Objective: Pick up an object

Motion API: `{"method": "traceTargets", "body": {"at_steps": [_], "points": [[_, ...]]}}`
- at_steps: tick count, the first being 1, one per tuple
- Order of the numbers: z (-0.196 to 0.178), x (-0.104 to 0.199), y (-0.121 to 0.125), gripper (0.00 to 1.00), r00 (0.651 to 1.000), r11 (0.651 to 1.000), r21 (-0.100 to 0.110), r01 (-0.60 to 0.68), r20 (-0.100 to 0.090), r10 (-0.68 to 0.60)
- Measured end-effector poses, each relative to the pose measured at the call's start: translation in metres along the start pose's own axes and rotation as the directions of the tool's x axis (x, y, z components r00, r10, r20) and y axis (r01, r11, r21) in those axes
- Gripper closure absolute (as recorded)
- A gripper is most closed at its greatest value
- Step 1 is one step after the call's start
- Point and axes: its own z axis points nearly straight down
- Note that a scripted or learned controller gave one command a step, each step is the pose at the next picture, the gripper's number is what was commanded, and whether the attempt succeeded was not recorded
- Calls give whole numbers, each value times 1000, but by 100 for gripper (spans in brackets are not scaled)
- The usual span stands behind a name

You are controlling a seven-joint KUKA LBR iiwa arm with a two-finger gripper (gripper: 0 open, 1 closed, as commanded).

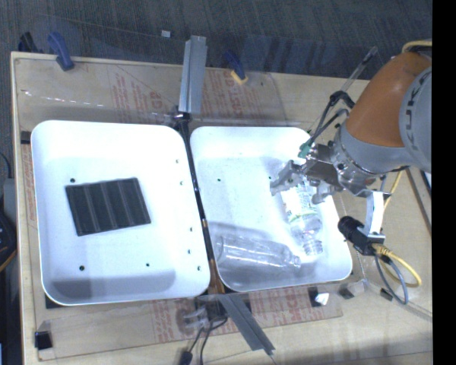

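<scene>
The bench [30,112] is a pale board covered with a clear film bearing faint red printing; the printing is too small and washed out to read. Dark carpet lies beyond the far edge. Two shallow white bins sit side by side on the board, touching along their inner walls.

The left bin [45,150] holds one item: a dark ribbed rectangular pad [108,205], lying flat near the centre.

The right bin [235,143] holds two clear plastic bottles. One bottle, the upright-lying bottle [304,219], lies lengthwise near the right wall, cap end toward the near side. A label band appears around its middle, but no brand or text can be made out. The second, the crushed bottle [252,252], lies across the near end of the bin and shows no legible marking.

The arm [387,112] reaches in from the right. Its gripper [302,179] is low over the far end of the upright-lying bottle. Whether it is released, clenched or grasping the bottle cannot be determined; the metal parts and the clear plastic overlap.

Task status, as a judgement: the approach appears complete, and the grasp stage is in hand. Nothing is visibly lifted. Both bottles rest on the bin floor. Securing a hold and raising the object remain to be done.
</scene>
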Motion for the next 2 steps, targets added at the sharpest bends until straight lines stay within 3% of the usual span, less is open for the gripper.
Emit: {"method": "traceTargets", "body": {"at_steps": [1,2], "points": [[0,0,0,0,1000,1000,0,0,0,0],[11,-1,25,0,999,999,-3,40,0,-40]]}}
